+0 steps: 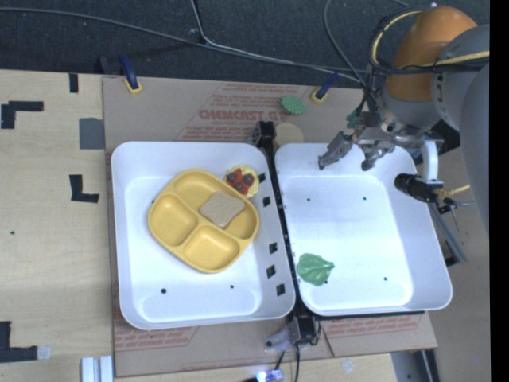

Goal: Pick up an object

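Observation:
A green leaf-shaped piece lies in the right bin, near its front left corner. A yellow divided plate sits in the left bin with a tan slice of bread on it. A small item with dark red berries rests at the plate's far right edge. My gripper hangs over the back edge of the right bin, open, with nothing between its two dark fingers. It is well away from the green leaf.
A small green object lies on the cardboard behind the bins. Black clips run along the divider between the bins. Cables cross the dark floor at the back. The grey arm and orange band fill the upper right.

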`<state>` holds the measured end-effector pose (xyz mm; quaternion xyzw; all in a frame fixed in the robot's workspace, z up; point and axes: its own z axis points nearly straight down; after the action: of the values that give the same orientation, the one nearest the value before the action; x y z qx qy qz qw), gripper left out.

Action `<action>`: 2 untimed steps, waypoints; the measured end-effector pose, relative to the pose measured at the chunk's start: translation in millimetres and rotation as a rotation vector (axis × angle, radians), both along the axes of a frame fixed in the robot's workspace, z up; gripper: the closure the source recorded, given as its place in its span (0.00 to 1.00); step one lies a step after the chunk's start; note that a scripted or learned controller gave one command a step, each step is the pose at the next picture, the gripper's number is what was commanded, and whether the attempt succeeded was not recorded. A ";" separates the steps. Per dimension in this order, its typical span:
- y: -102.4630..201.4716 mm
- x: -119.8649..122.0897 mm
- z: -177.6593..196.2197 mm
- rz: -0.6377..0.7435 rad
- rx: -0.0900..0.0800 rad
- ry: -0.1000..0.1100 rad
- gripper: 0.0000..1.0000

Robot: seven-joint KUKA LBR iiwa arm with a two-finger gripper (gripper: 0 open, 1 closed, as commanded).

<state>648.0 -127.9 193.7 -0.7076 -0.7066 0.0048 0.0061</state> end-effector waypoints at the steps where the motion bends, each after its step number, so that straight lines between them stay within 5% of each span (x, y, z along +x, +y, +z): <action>1: 0.2 3.2 8.8 0.003 -0.002 -0.014 0.00; 2: 2.9 4.0 -35.1 0.004 -0.002 -0.010 0.00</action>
<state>652.0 -125.0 158.6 -0.7062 -0.7080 0.0020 0.0015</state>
